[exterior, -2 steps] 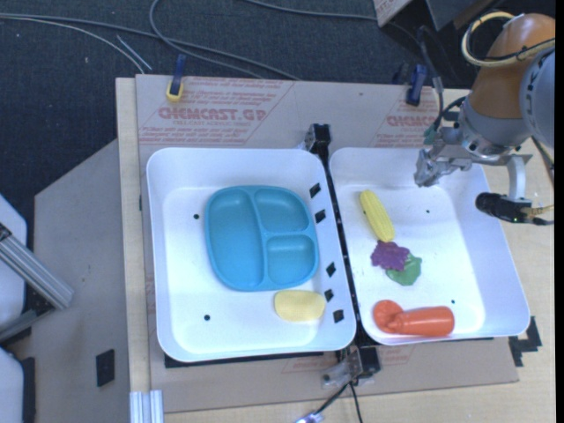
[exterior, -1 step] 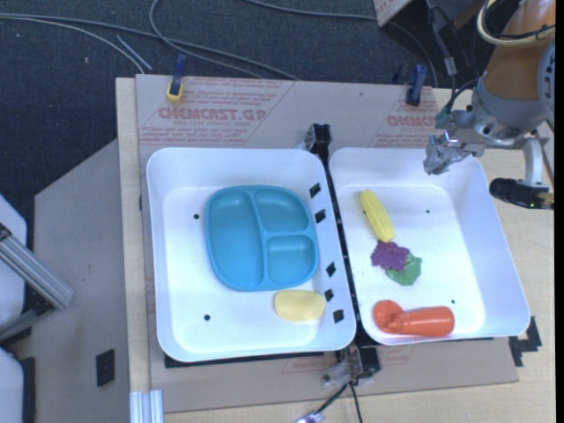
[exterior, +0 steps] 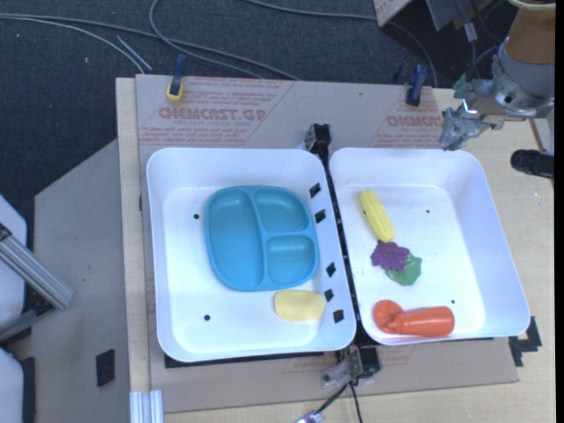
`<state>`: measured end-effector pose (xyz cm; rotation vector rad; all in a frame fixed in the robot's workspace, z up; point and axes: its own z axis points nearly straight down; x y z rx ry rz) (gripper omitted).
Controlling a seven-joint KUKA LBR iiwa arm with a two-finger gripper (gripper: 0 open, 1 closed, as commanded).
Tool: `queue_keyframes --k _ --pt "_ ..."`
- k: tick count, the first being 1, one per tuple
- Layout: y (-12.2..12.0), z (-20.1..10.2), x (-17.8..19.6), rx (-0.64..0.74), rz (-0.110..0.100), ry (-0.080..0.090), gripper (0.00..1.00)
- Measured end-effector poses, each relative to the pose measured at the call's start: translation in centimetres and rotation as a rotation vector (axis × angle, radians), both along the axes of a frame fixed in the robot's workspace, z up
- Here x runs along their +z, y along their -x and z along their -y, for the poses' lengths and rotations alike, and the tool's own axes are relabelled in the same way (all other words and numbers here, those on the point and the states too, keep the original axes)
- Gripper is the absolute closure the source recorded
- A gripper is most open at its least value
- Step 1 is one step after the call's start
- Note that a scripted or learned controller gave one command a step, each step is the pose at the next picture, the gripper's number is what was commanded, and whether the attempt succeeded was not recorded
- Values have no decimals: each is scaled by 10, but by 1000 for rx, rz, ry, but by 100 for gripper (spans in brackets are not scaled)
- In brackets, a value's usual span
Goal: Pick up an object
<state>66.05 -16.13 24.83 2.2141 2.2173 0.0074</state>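
Camera view, tool: you are looking at the gripper (exterior: 457,136) hanging in the upper right of the frame, beyond the far rim of the right bin (exterior: 493,236); nothing is lying between its fingers, and you cannot tell how far apart they are standing.

Camera view, arm: the grey arm with its orange band (exterior: 531,26) is reaching in from the upper right corner.

Camera view, task's things: every candidate in the right bin is lying below and to the left of the gripper in the frame.

Camera view, nearest candidate: the yellow corn cob (exterior: 377,215) is sitting closest, its long axis running from upper left to lower right, only slightly off vertical.

Camera view, next candidates: the purple and green piece (exterior: 396,263) is resting just below the corn cob; the orange-red piece (exterior: 414,319) is lying near the bottom rim, its long axis running nearly left to right.

Camera view, left bin (exterior: 167,236): a blue divided plate (exterior: 261,236) is occupying the middle, and a pale yellow piece (exterior: 299,305) is lying just beside its lower right edge, well apart from the gripper.

Camera view, key relation: you are judging a descent down and leftward in the frame, with the jaws closing across the corn cob's short axis.

Camera view, count: two bins, one plate, four small pieces (three right, one left), one gripper.
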Motion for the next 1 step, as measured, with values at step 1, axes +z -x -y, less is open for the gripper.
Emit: queue_keyframes --k 1 --pt "0 -49 -12 3 -11 -4 100"
